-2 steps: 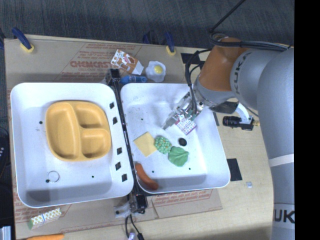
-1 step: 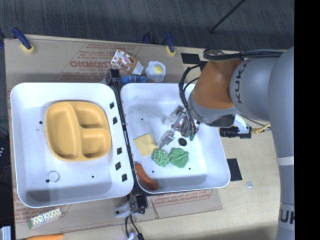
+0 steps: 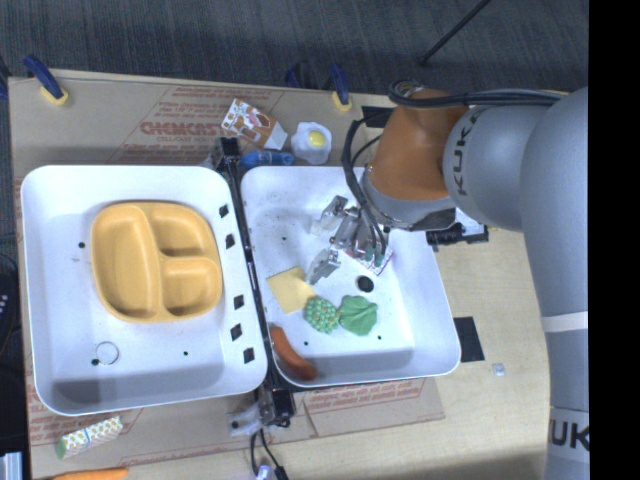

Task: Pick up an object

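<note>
My gripper hangs over the middle of the right bin, its metal fingers spread open with nothing between them. Just below and left of it lies a yellow cheese slice. A bumpy green toy and a green leafy piece lie side by side lower in that bin. A brown sausage rests against the bin's near left corner.
The left bin holds a yellow divided tray. Behind the bins on the cardboard sit a small snack packet, a blue item and a yellow-white cup. A patterned wrapper lies at the front left.
</note>
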`<state>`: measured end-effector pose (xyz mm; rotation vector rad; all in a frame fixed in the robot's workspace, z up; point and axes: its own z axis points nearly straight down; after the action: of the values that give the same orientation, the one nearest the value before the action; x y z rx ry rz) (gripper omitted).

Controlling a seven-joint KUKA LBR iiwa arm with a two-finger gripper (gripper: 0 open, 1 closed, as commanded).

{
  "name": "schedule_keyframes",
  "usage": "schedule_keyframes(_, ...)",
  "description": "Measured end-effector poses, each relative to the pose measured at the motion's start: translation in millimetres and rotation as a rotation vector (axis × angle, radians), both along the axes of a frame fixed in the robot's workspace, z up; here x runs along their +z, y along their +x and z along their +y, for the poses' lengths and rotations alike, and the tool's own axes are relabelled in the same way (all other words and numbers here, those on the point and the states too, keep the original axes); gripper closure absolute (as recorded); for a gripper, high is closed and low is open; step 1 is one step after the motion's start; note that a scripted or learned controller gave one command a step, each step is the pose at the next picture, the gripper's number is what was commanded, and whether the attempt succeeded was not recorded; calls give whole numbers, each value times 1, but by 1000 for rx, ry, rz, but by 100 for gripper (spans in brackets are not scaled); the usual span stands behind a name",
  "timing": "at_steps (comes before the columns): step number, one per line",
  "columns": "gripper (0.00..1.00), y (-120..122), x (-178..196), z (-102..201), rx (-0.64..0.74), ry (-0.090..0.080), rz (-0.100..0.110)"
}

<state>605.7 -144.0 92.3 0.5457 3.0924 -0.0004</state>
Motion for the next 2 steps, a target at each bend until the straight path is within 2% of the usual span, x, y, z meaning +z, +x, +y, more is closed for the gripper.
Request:
schedule_keyframes(1, 0, 16, 0, 12, 375, -1, 0)
schedule_keyframes(2, 0, 20, 0, 20, 550, -1, -2)
